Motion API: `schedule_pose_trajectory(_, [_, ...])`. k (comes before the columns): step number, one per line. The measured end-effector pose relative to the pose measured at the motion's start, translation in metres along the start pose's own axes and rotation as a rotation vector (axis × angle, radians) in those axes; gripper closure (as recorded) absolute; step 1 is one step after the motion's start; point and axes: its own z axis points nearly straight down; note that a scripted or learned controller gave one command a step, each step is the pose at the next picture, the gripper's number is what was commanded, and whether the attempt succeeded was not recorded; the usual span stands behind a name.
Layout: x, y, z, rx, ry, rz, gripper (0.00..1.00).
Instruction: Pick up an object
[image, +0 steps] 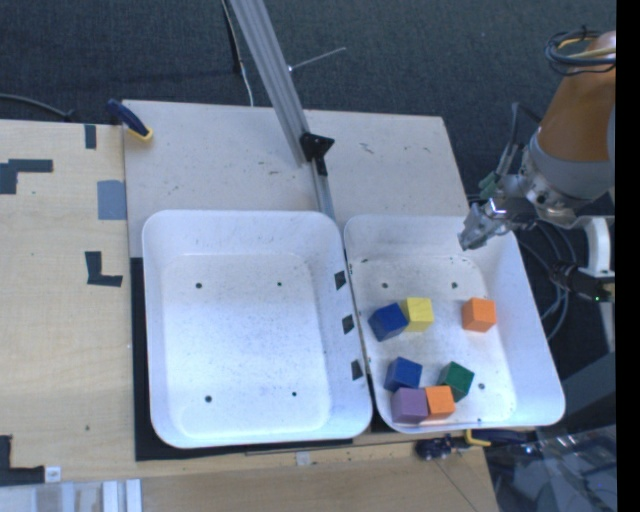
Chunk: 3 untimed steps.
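Several small blocks lie in the right bin (520, 290). An orange block (479, 314) sits alone near the right wall. A blue block (388, 321) and a yellow block (419, 312) touch at mid-bin. Nearer the front are a second blue block (404, 373), a green block (457, 379), a purple block (409, 404) and a second orange block (440, 401). My gripper (474, 232) hangs over the bin's back right corner, above and behind the lone orange block, with nothing visible in it.
The left bin (160, 300) stands beside the right one. A slanted metal rail (280, 90) crosses the bench behind the bins. A blue and yellow tool (130, 119) lies at the back left. Cables hang at the right near the arm.
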Motion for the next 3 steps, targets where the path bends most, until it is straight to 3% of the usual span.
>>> schedule_pose_trajectory(3, [0.156, 0.057, 0.007, 0.006, 0.002, -0.003, 1.0])
